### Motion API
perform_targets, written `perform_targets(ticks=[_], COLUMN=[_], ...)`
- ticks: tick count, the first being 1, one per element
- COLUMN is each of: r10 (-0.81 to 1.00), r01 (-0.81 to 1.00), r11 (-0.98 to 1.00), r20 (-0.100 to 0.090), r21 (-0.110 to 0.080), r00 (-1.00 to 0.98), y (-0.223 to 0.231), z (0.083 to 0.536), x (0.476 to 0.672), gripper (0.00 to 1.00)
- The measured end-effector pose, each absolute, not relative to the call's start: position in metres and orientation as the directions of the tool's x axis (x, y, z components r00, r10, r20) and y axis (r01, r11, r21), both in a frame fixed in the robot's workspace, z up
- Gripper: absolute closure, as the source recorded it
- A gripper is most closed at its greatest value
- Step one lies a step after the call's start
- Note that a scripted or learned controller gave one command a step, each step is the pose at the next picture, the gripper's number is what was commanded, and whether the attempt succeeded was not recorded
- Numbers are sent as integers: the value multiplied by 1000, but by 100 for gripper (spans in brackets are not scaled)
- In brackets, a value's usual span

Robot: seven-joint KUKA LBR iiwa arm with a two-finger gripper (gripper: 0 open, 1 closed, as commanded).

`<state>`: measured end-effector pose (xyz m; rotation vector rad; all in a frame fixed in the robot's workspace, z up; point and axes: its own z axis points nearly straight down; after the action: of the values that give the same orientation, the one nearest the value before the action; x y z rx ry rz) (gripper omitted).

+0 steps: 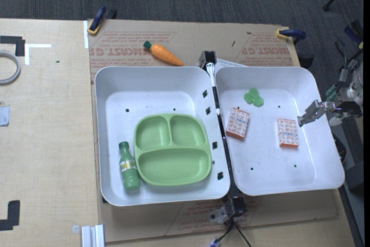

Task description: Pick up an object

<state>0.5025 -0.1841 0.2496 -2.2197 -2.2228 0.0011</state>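
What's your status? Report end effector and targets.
End effector at right bin's right rim, nothing between fingers. Nearest box lies flat beside it. Path clear.

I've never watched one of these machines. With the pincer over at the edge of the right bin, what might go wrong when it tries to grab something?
1. The pincer sits at the right bin's rim; dropping straight down, it might strike the wall.
2. The nearest orange packet lies flat, so the pincer may slide over it and come up with nothing.
3. The small green piece looks thin and low, probably hard to pinch.
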Motion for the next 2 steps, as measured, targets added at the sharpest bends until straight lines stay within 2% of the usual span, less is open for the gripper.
perform_targets(ticks=[1, 2], r10=[998, 902], r01=[998, 902], r11=[55, 431], r20=[0, 2], r21=[-1, 0], r00=[-55, -431], y=[-166, -221], z=[142, 92], x=[526, 542], gripper=[0, 0])
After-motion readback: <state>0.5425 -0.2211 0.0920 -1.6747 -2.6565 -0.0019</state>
